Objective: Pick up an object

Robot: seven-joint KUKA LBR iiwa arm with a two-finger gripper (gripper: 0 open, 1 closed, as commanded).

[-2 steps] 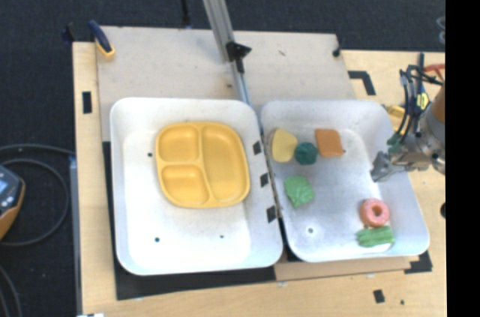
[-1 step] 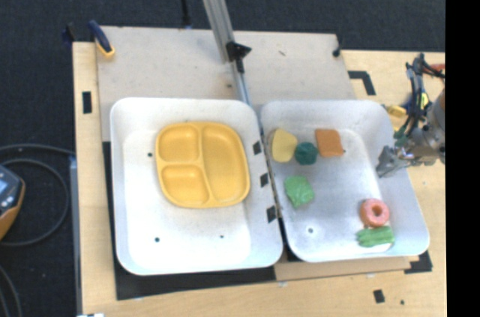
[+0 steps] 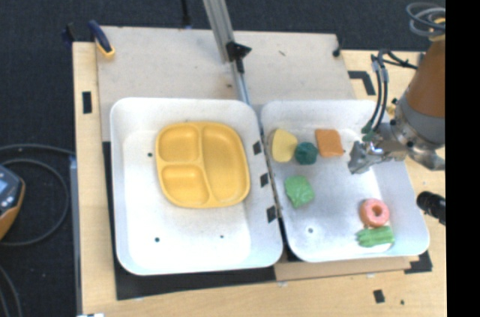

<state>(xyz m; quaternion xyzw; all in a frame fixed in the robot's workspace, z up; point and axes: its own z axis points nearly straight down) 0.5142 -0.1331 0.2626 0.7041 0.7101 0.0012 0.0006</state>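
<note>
Nearest the camera, in the right bin (image 3: 330, 252), a long lumpy green piece (image 3: 374, 237) lay just beside a pink ring-shaped doughnut (image 3: 374, 213), with a crumpled green lump (image 3: 299, 190) farther left; the left bin (image 3: 135, 180) held a smooth yellow three-compartment plate (image 3: 203, 163). Farther back in the right bin sat a rounded yellow piece (image 3: 282, 145) touching a dark green ball (image 3: 305, 153), and a flat orange block (image 3: 328, 142) just beside them. The metal gripper (image 3: 358, 160) hung over the bin's right part, apart from every object, with nothing between its fingers; how far they were spread I could not tell.
</note>
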